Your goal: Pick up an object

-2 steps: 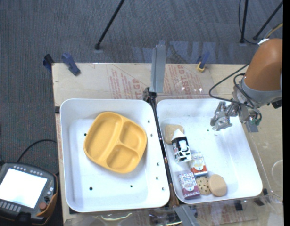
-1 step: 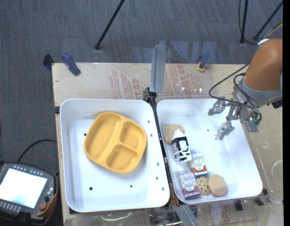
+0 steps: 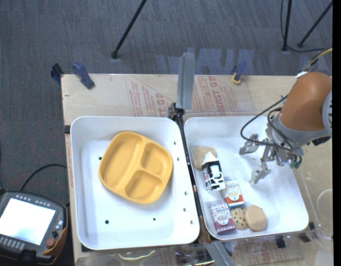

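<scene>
My gripper [image 3: 249, 164] hangs over the right bin [image 3: 286, 195], in its upper right part, open with nothing between its fingers. To its left lie a black-and-white milk carton [image 3: 213, 174] and a tan bread piece [image 3: 201, 154]. Lower in the same bin are a small red-and-white carton [image 3: 232, 192], a pink box [image 3: 220, 218], a chip cookie [image 3: 239, 218] and a tan bun [image 3: 256, 218]. A yellow divided plate [image 3: 136, 166] lies in the left bin [image 3: 87, 226].
The arm's orange band [image 3: 306, 101] rises at the right, with cables looping beside it. A grey post [image 3: 186, 82] stands behind the divider between the bins. A teach pendant [image 3: 27, 223] lies on the floor at lower left. Tripod legs stand behind the bench.
</scene>
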Robot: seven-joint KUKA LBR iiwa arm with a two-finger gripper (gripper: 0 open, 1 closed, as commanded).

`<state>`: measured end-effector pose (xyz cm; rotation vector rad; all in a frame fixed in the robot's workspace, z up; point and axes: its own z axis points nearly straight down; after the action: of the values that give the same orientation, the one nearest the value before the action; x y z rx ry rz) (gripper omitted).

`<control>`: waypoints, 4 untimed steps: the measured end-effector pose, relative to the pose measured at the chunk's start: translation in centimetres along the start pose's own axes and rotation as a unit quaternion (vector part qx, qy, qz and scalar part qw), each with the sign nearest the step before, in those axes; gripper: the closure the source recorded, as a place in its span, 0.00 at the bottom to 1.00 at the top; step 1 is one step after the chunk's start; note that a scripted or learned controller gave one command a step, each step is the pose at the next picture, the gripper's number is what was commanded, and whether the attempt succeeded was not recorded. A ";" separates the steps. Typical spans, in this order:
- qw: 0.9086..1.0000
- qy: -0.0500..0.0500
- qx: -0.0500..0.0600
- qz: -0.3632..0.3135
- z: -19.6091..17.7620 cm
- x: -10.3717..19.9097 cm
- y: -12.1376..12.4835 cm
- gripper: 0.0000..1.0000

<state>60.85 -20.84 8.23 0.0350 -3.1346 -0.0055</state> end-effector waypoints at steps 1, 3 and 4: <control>0.984 -0.004 0.001 0.180 -4.8 0.8 1.6 0.00; 0.995 0.003 -0.001 0.104 -5.6 11.2 0.2 0.00; 0.985 -0.006 0.001 0.173 -16.3 6.5 2.8 0.00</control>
<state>54.37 -18.29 24.55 -0.5107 -3.1055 -0.0010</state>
